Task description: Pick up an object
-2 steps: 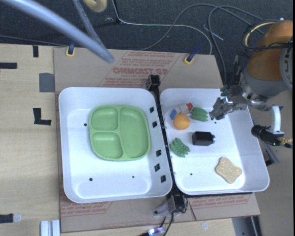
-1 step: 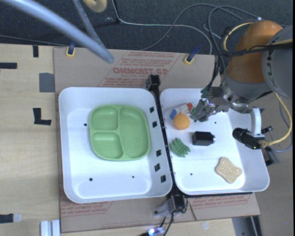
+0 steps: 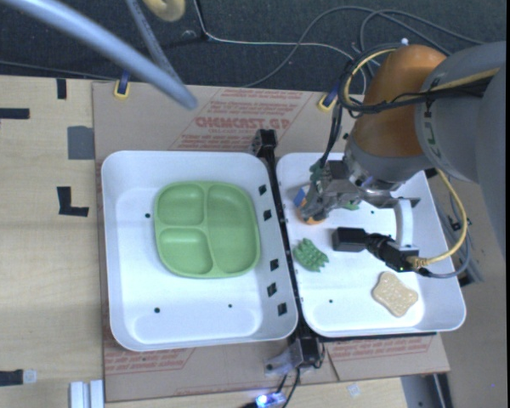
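The gripper [image 3: 314, 204], its grip impossible to tell, hangs near the right bin's [image 3: 433, 317] left edge, the green toy [image 3: 310, 254] just toward the front edge

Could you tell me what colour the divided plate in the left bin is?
Light green, in the camera view: divided plate.

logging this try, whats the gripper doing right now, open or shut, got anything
gripper: low in the right bin near its left wall, above the green toy; open or shut cannot be told, and no held object can be made out.
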### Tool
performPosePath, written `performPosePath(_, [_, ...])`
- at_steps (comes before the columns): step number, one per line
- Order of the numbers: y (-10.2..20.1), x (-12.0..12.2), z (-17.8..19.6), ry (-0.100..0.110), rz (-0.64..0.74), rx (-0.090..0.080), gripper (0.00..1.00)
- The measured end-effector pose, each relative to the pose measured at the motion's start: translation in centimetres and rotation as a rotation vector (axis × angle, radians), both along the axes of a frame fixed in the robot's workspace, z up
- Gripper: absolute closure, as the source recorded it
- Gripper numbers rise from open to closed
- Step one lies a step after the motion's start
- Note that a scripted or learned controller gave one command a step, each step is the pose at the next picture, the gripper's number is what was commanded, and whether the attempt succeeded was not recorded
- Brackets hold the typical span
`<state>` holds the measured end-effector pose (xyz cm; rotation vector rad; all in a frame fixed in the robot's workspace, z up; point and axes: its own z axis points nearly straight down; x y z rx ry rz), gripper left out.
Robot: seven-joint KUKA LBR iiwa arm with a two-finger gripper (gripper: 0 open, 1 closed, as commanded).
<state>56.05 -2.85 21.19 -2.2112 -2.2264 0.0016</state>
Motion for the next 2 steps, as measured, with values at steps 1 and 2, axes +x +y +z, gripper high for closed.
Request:
performPosePath(1, [5.7, -1.3, -0.8, 0.0, 0.0, 0.0, 1.0])
performPosePath(2, [10.8, -2.4, -1.3, 0.0, 0.0, -0.001, 1.0])
